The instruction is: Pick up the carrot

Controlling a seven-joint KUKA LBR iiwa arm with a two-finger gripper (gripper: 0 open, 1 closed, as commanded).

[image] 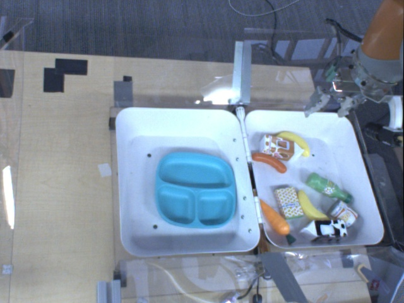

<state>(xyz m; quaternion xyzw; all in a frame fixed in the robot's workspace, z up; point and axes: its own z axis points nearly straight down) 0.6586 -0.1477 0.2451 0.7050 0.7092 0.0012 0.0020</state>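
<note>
At the near left corner of the right bin (363,163), the carrot (274,217) lay against the left wall, just beside a patterned snack packet (288,201) and a banana (312,206). Its long axis ran diagonally, one end toward the left wall and the far side, the other toward the bin's near edge; which end was the tip I could not tell. The gripper (331,103) hung above the bin's far edge, well apart from the carrot, its two fingers spread and holding nothing. A good approach would likely carry the claw across to that corner and turn it so the fingers closed across the carrot's width, clear of wall and packet.
</note>
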